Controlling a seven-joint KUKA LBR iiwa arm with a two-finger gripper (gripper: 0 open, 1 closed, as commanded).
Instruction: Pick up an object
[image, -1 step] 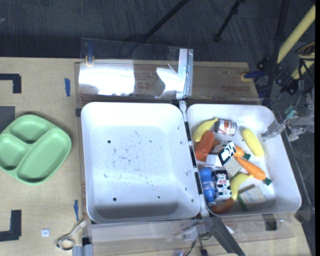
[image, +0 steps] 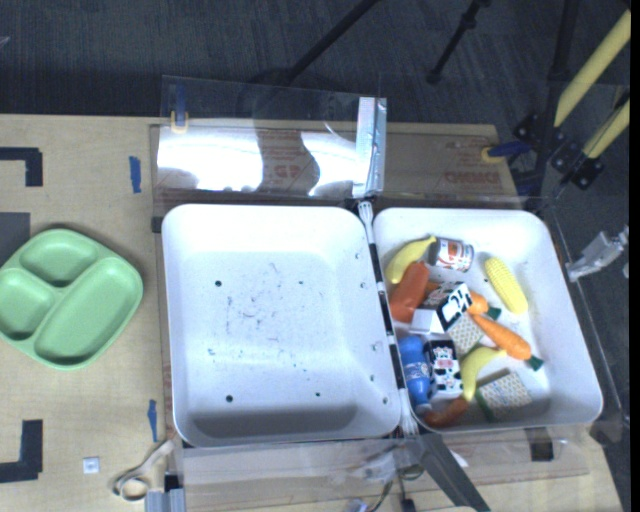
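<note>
A pale grey angular piece (image: 598, 252) at the right edge, whether part of the arm unclear

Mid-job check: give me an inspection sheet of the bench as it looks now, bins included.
Surface: tan wooden bench with two shallow white bins side by side.
Job's things: right white bin holds a heap: yellow toy corn cob, orange toy carrot, small red-and-white can, yellow banana, blue bottle.
Clutter: green three-section plastic plate left of the left white bin.
Hand: nothing seen.
Cables: nothing seen.
Surroundings: clear plastic panel behind the bins; dark floor.
</note>
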